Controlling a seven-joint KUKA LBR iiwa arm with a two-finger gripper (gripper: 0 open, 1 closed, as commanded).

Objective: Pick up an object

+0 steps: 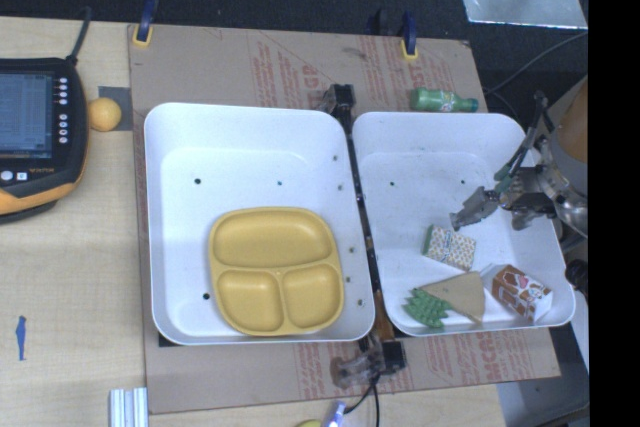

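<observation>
A brown board (300,65) covers the bench, with two white bins side by side on it. The left bin (180,155) holds a yellow three-part tray (275,267) toward its front. The right bin (420,155) has its things crowded in the front right corner: a tan wedge (462,293) overlapping a green ridged piece (428,307), a small carton (520,293) just right of the wedge, and a patterned packet (449,247) just behind it. The gripper (470,213) reaches in from the right, above the bin floor near the packet, with nothing seen between its fingers; apart or together, I cannot tell. Outside the bins, a pendant (35,130) lies far left, an orange ball (104,113) beside it, and a green bottle (443,100) lies behind the right bin.
</observation>
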